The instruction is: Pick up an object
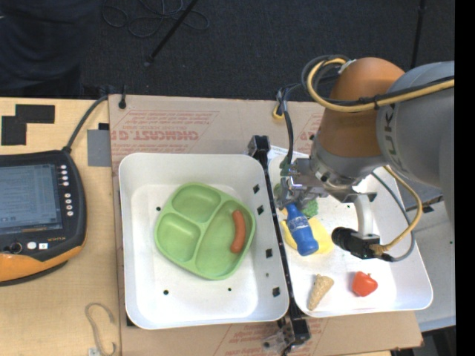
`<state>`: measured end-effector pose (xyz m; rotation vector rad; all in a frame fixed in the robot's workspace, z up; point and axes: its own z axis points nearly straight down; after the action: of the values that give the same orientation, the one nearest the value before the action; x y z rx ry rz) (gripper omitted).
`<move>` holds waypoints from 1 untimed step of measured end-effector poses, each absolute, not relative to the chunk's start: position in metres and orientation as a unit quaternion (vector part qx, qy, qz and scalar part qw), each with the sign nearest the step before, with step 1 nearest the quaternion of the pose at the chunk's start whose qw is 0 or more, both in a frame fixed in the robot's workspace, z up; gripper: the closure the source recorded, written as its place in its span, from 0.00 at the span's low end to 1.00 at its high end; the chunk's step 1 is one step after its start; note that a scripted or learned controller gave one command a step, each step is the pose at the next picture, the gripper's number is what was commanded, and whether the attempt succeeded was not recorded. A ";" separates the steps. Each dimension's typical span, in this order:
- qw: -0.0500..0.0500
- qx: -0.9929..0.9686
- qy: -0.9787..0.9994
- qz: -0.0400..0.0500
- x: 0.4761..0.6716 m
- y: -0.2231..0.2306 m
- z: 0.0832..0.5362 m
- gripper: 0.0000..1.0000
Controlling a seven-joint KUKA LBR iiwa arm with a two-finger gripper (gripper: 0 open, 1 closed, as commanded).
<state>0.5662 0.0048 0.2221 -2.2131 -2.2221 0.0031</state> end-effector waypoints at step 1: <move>0.003 -0.706 -0.709 0.002 0.552 0.059 0.214 1.00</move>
<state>0.5517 0.0588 0.2143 -2.2127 -2.2219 0.0051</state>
